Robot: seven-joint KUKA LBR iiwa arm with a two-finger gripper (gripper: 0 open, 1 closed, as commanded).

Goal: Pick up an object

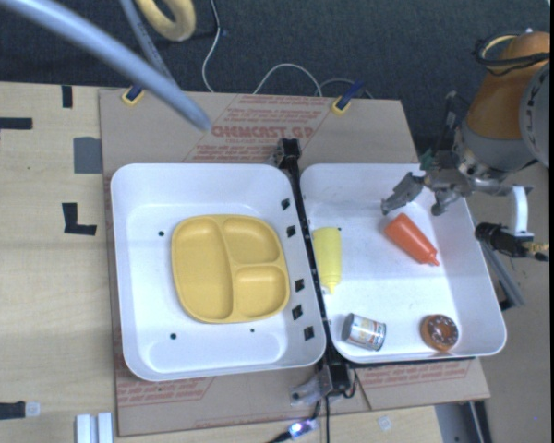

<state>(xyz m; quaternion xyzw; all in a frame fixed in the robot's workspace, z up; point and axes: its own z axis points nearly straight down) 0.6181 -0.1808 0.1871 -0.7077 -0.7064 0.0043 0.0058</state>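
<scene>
The orange carrot (411, 237) lies in the right bin (471, 275), just below the jaws (418, 193), which hang spread open with nothing between them. Further below sit a donut (439, 331) and a can (363, 331); a yellow bottle (328, 257) lies leftward.

The arm (512, 100) is cut off by the right edge, so most of its body lies outside the frame. The pincer (423, 192) is small and dark against the right bin (487, 321); whether its fingers are apart or closed cannot be told. A grey bar (92, 35) runs out of the top left corner, blurred and cut by the edge. The yellow loop (166, 3) is clipped by the top edge. The can (363, 331) label is too small to read.
</scene>
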